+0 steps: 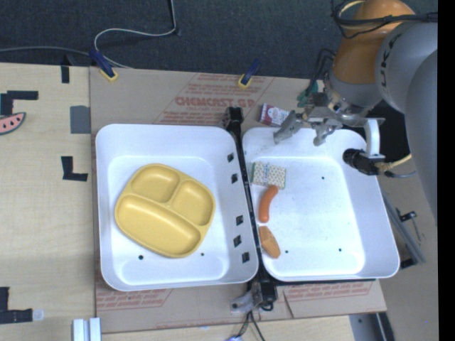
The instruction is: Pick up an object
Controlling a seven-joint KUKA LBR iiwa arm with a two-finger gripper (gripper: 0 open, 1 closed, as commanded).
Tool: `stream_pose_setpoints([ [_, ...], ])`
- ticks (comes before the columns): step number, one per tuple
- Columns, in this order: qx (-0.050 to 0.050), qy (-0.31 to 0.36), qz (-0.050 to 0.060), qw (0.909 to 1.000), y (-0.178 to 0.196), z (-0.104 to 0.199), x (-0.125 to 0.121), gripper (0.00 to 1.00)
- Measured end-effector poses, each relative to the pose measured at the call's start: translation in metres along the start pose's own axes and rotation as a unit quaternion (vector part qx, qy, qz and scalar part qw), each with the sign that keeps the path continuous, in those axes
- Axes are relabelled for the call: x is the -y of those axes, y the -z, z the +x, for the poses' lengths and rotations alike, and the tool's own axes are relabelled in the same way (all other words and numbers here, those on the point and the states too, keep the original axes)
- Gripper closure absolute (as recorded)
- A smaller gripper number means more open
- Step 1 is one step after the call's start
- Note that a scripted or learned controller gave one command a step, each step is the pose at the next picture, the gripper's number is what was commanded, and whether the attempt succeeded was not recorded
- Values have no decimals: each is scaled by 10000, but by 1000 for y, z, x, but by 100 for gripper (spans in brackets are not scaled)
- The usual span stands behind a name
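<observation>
My gripper (302,133) hangs over the far rim of the right bin (355,261), its two grey fingers spread apart and open with nothing between them. In that bin's left part lie a small speckled packet (269,175), an orange sausage-shaped piece (266,202) just in front of it, and a shorter orange piece (270,242) nearer the front. The packet is the closest of these to the gripper, down and to its left. A yellow divided plate (165,209) lies in the left bin (114,261).
A small dark-red packet (272,114) lies on the cardboard just behind the right bin, left of the gripper. Black clips (233,118) sit along the wall where the two bins meet. Cables and yellow clamps (249,79) lie at the back edge.
</observation>
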State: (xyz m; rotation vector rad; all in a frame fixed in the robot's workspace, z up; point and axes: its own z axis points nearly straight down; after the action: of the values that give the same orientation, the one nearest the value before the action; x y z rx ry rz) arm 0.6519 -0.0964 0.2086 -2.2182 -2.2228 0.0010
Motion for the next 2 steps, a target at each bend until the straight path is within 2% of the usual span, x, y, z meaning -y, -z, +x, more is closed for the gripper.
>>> stream_pose_setpoints([
  [1,4,-7,-22,10000,-113,0,4,0],
  [2,3,-6,-30,10000,-102,0,3,100],
])
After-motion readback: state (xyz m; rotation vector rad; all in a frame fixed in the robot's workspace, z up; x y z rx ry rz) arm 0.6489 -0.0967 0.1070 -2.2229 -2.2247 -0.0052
